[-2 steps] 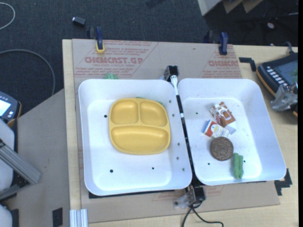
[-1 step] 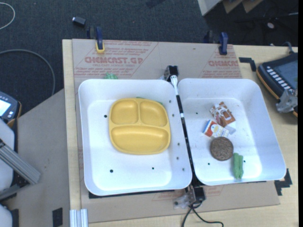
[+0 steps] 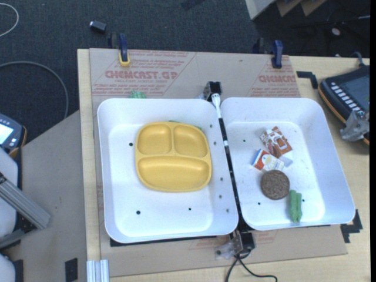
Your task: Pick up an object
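How far the gripper is open, and whether it has hold of anything, cannot be told from this overhead view. Every loose item lies at rest in a bin, so the pick seems not yet begun and the step in hand is likely choosing a target.

The candidates sit together in the right bin (image 3: 329,157), a shallow white tray. Nearest the middle is a brown round disc (image 3: 275,184), lying flat. Just beside it, toward the front edge, is a small green object (image 3: 294,206), lying lengthwise. Just behind the disc is a small packet in blue, white and orange (image 3: 264,159), and behind that, touching or nearly touching it, a red and white packet (image 3: 276,140). The print on both packets is too small to read.

The left bin (image 3: 111,175) holds a yellow divided plate (image 3: 174,157) with three compartments, right side up.

The next move probably calls for descending over one item with the jaws spread. The green object stands a little apart and looks the easiest to straddle; the flat disc may give little to grip.

Both bins rest on a cardboard sheet (image 3: 176,69) printed in red with "CHEMCAST", seen twice along the back. Two blue clamps (image 3: 123,46) pin it to the bench.
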`<action>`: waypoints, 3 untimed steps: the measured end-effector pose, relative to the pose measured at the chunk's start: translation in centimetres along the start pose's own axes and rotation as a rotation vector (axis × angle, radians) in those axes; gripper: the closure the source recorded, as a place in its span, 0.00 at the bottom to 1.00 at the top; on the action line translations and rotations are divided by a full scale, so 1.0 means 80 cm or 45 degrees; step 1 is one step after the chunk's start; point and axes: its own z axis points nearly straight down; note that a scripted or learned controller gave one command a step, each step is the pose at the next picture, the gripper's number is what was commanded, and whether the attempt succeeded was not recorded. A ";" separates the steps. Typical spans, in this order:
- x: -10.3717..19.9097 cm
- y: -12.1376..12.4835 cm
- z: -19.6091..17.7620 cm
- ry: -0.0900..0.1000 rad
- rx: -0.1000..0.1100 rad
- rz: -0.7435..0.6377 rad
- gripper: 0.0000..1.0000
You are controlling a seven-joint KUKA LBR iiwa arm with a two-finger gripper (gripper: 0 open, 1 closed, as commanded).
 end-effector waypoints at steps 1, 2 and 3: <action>-0.087 -0.002 0.091 0.003 0.016 0.013 1.00; -0.077 0.131 0.146 0.000 0.004 -0.002 1.00; -0.031 0.100 -0.065 -0.006 -0.019 -0.001 1.00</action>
